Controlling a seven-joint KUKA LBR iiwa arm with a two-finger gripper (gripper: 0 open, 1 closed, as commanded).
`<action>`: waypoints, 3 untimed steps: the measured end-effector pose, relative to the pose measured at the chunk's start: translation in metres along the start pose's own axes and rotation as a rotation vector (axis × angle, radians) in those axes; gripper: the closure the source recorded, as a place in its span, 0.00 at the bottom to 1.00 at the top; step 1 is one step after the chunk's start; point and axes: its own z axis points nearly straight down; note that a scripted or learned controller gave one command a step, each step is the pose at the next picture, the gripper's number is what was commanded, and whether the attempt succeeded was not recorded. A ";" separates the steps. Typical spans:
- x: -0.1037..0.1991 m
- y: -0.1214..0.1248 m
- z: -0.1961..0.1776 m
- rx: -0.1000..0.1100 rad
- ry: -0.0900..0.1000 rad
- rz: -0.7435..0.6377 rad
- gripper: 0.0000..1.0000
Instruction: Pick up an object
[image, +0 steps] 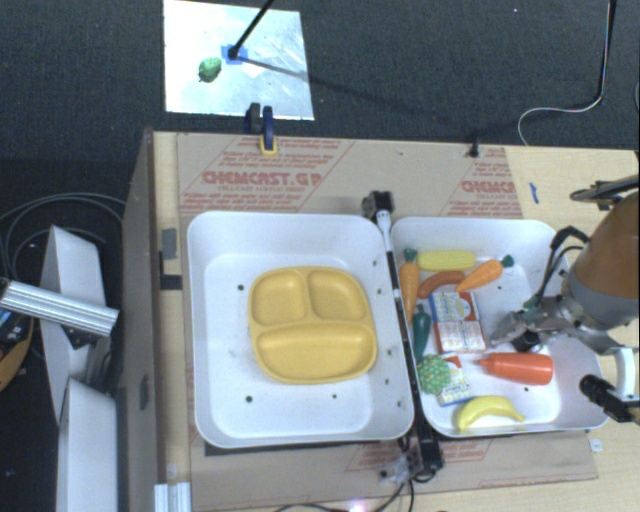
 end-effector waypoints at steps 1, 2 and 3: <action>0.025 -0.041 0.000 -0.001 0.001 0.000 0.00; 0.105 0.005 0.000 -0.002 0.002 -0.004 0.00; 0.057 0.078 -0.001 -0.003 -0.001 -0.003 0.00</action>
